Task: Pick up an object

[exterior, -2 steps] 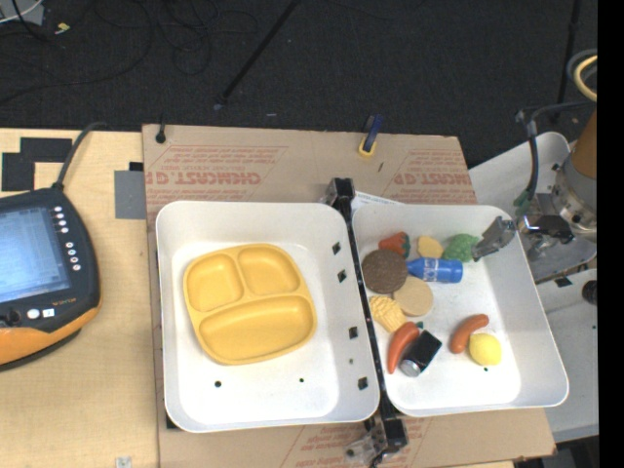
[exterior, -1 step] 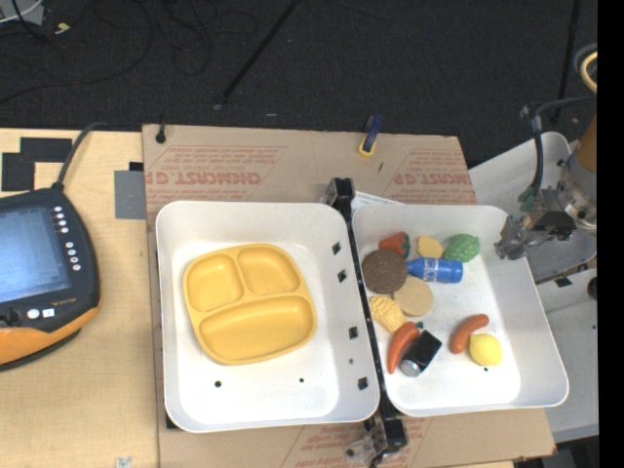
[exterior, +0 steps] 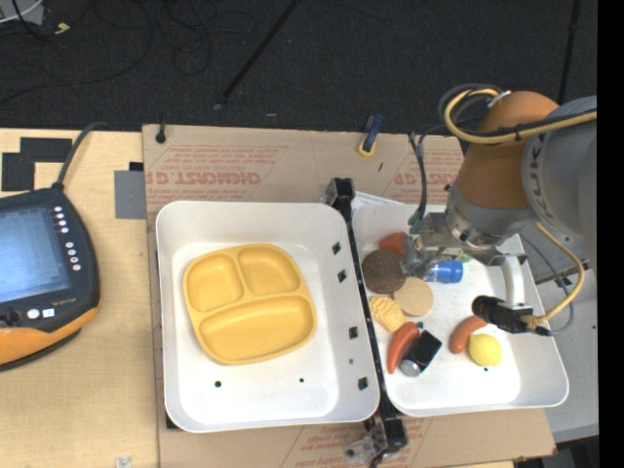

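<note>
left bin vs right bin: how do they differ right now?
Contents: the left bin holds one yellow divided tray; the right bin holds many small items, among them a lemon, a brown disc and a blue object.
Arm: the gripper is down over the right bin, not the left bin.
Shared: both are shallow, white, and side by side.

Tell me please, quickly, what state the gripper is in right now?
Gripper: low in the right bin among the toys; open or shut cannot be told.
</note>
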